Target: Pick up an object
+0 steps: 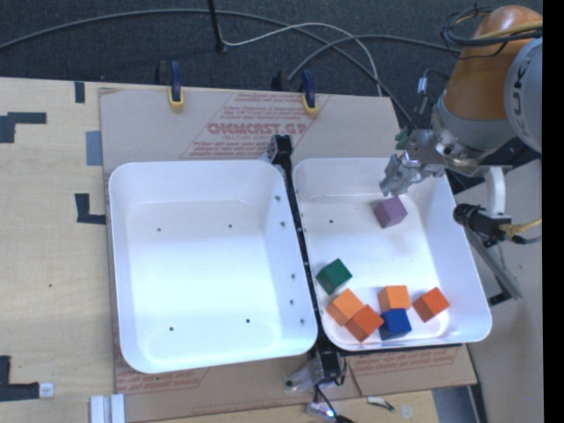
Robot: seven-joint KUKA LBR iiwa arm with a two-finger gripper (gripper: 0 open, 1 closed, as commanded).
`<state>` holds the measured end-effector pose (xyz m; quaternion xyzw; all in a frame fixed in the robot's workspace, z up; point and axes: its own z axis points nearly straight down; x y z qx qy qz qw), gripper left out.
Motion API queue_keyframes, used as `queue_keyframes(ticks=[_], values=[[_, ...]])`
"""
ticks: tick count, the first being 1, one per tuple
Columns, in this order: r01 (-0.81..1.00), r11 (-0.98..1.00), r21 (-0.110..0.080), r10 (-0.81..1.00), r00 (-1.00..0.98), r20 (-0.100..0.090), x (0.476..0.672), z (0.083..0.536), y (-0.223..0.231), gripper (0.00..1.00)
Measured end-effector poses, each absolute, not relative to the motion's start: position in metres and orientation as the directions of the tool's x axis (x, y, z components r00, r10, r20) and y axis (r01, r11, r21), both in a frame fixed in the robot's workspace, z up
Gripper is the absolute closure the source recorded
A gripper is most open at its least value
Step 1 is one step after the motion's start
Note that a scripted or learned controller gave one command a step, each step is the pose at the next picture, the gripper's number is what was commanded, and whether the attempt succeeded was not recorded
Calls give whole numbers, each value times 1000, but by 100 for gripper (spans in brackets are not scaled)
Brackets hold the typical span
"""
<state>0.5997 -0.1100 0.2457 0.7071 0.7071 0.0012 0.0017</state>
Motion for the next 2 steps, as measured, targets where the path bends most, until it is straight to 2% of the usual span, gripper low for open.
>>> queue_keyframes(ticks=[1,2], values=[[1000,0,4,1000,0,0,600,298,-110,100],[1000,4,-1,1000,-4,1,604,292,-51,100]])
